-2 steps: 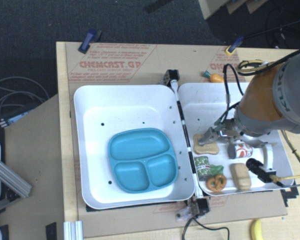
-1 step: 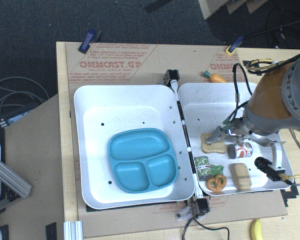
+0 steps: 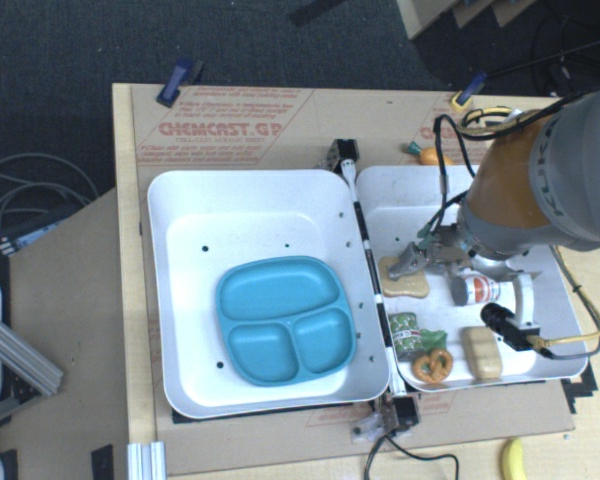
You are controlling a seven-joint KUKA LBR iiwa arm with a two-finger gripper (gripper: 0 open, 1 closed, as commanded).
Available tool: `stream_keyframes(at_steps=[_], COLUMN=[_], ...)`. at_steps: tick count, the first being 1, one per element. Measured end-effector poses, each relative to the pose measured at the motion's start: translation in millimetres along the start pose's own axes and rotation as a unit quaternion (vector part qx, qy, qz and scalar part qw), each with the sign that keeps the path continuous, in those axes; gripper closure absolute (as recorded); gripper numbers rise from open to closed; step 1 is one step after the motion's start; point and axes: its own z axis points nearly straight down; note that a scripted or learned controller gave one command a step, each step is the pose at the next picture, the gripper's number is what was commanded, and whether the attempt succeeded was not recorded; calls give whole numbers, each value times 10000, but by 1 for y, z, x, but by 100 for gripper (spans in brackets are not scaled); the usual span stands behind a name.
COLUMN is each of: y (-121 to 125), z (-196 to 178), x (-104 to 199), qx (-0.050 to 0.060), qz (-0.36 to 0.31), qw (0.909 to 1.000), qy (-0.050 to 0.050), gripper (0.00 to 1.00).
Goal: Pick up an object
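**While poised above toast slice: pick not yet made**

Although low inside the right-hand shallow white bin (image 3: pixel 540 193), not yet gripping anything. Grey two-finger gripper (image 3: pixel 412 261) angled toward bin's left wall, tips spread apart, nothing between them. Hovering just over the upper edge of a tan, flat toast-shaped slice (image 3: pixel 408 284); contact not discernible from this slant. Likely target judged to be that slice, being nearest the tips.

Remaining candidates grouped toward near side of same bin, presumably scattered there as loose pick stock: small white cylindrical bottle with red band (image 3: pixel 476 291) just right of slice; dark green printed packet (image 3: pixel 403 331) below it; brown pretzel-shaped piece (image 3: pixel 432 365) beside packet; pale beige rectangular block (image 3: pixel 481 352) at right.

Left-hand shallow white bin (image 3: pixel 180 208) holding a blue three-compartment plastic tray (image 3: pixel 285 318), well apart from arm.

Risk noted: slice lies flat, close to wall, so little edge for fingers.
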Motion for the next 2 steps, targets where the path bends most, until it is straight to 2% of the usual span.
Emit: stream_keyframes(at_steps=[1,2], y=[-17,-16], z=[0,-10], x=[-25,-25], qx=[15,0], qz=[7,3], qw=[10000,10000], qy=[2,-2], gripper=[0,100])
